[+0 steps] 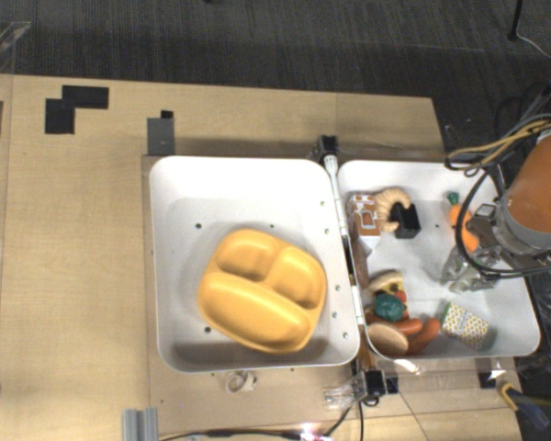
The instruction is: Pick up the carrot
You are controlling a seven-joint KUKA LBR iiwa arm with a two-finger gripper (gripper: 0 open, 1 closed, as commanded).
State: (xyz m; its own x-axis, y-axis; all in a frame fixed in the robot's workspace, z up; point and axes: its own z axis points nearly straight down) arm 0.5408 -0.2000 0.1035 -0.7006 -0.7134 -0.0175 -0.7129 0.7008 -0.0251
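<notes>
Nearest the camera, along the front wall of the right-hand shallow white bin (523,333), lie a small patterned green-and-white pouch (466,323), a reddish sausage-shaped toy (421,334) and a dark teal lump (390,308), crowded together in the front left corner. The left-hand shallow white bin (170,246) holds one large yellow moulded plastic piece shaped like a loaf with lobes (261,288).

My metal two-finger pincer (466,274) hangs over the right bin's floor, below my grey wrist with its orange band (542,186); whether its fingers are spread or pressed together I cannot tell. The small orange carrot (463,228) sits just beside my wrist, on the bin floor, partly hidden by cables. Farther back lie a brown patterned card (365,214) and a black figure (405,218).
</notes>
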